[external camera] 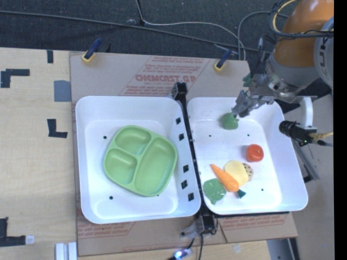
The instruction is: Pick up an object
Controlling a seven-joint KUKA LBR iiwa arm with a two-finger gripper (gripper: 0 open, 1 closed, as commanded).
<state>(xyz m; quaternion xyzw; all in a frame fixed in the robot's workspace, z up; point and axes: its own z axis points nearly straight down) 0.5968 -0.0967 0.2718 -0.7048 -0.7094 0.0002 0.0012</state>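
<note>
- Small green toy vegetable (pixel 230 121) lying toward the far end of the right bin (pixel 271 145), clear of the other toys.
- Gripper (pixel 238 110) hanging right over that green piece, tips at its upper edge; whether spread or pinched, cannot tell from this angle, and no sign of the piece being lifted.
- Nearer than the green piece and to its right: a red tomato (pixel 255 153), standing alone.
- Farther toward the near end from the green piece: a cluster of an orange carrot (pixel 224 177), a yellow rounded toy (pixel 237 171) touching it, and a green leafy piece (pixel 214 190) beside the carrot's lower end.
- Nothing crowding the green piece on any side; bare white floor around it.
- Left of the green piece, beyond the black divider: left bin (pixel 87 145) holding a green compartment plate (pixel 141 160).
</note>
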